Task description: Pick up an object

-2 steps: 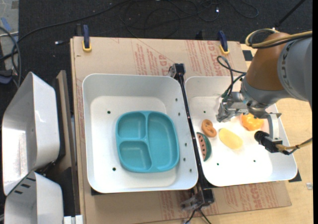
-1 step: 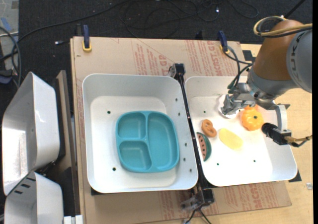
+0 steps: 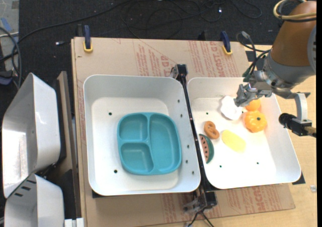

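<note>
Two shallow white bins are set side by side on a brown board. In the left bin (image 3: pixel 95 120), a teal divided plate (image 3: pixel 149 143) is laid near the middle. The right bin (image 3: pixel 282 165) carries the loose objects, all gathered in its half nearest the far edge and the shared divider: a white object (image 3: pixel 230 108) towards the far edge, a small orange piece (image 3: pixel 254 104) just beside it, an orange pumpkin-like toy (image 3: pixel 255 121) just below that piece, a yellow object (image 3: pixel 233 140) nearer the middle, a brown pretzel (image 3: pixel 211 129) close to the divider, and a watermelon slice (image 3: pixel 206 148) against the divider wall. The gripper (image 3: pixel 245 95) is positioned over the far part of the right bin, just above the white object and the small orange piece; nothing is seen held, and how wide it is set cannot be told. The arm (image 3: pixel 294 45) is reached in from the right.
</note>
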Action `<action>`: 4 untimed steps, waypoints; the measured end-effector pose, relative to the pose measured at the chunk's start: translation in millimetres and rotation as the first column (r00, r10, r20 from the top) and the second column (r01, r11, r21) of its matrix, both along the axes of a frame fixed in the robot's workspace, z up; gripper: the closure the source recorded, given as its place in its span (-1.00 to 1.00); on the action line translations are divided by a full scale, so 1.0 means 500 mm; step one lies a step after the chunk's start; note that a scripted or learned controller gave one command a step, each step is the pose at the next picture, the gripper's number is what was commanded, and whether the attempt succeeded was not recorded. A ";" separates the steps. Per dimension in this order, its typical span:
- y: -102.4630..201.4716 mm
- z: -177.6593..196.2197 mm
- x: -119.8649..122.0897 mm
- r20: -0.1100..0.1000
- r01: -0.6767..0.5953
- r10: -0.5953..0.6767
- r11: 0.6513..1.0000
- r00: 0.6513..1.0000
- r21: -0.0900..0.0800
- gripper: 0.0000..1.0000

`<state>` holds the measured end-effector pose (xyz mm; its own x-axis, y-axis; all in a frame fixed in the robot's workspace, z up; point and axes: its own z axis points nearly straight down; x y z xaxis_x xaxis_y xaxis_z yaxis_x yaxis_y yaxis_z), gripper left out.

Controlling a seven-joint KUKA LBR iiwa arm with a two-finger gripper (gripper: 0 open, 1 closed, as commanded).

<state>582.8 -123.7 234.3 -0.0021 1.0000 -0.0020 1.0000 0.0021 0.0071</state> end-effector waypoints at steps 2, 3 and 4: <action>0.090 0.002 0.050 -0.004 -0.005 0.005 1.000 1.000 0.002 1.00; 0.207 -0.010 0.065 -0.006 -0.005 0.005 1.000 1.000 0.002 1.00; 0.307 -0.026 0.088 -0.005 -0.005 0.005 1.000 1.000 0.002 1.00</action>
<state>626.7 29.6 221.0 -0.0070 1.0000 0.0000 1.0000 0.0070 0.0016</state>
